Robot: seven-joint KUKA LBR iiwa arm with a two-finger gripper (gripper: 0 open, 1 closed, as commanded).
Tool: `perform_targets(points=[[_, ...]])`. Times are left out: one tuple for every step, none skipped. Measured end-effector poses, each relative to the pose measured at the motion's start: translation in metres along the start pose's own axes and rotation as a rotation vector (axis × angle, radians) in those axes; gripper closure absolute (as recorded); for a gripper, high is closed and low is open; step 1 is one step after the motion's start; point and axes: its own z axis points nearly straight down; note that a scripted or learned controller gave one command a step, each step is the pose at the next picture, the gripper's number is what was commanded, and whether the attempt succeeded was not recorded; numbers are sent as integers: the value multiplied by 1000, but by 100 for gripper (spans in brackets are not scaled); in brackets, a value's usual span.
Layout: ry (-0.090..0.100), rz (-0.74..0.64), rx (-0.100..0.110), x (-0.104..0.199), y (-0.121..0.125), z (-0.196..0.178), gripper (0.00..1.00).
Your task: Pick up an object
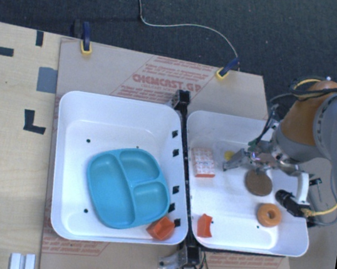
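Note:
My gripper [251, 163] hangs low over the right bin [245, 131], near its middle, and stands open with nothing visible between the fingers. A brown round disc [259, 184] lies just below and to the right of it, very close to one fingertip. Left of the gripper a small pink-and-white box [203, 162] lies flat. A glazed donut [268, 215] rests near the bin's front right, and a small orange-red piece [205, 226] sits by the front left corner.
The left bin [74, 109] holds a blue divided plate [127, 186] and an orange object [162, 228] at its front right corner. A black divider [180, 158] runs between the bins. The grey arm [327, 133] covers the right bin's far right side.

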Motion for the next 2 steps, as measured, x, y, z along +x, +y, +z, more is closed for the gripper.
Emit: perform_targets(points=[[-2, -2, -6, 0, 3, -13, 100], [5, 0, 1, 1, 5, -75, 100]])
